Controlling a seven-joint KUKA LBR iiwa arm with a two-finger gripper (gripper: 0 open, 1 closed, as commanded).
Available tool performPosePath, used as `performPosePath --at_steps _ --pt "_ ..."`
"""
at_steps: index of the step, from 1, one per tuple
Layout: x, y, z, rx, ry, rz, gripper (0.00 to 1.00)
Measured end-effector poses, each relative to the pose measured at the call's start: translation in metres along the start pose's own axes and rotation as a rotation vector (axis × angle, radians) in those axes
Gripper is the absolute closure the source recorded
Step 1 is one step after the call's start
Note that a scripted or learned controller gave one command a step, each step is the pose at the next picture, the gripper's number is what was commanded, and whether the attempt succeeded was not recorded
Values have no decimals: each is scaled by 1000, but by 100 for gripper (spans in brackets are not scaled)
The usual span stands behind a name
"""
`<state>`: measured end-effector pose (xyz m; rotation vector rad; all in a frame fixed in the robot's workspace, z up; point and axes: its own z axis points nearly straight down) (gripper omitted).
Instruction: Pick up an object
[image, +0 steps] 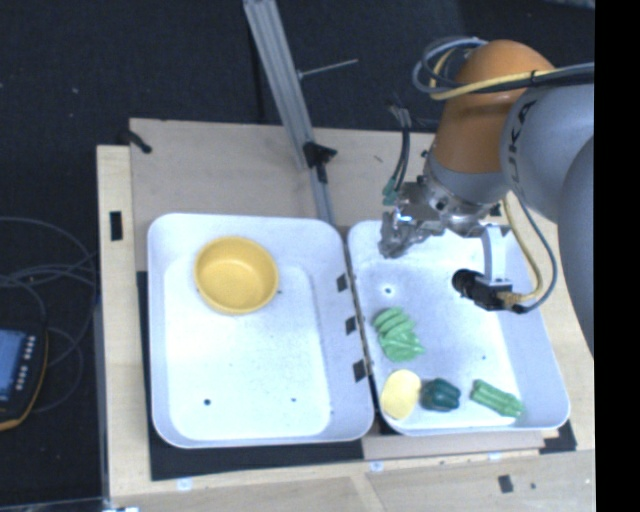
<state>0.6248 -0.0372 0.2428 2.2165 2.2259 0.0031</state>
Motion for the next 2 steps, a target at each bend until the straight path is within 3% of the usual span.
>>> performPosePath --at_steps 2 --pt "98 9 10 2 -1 0 100"
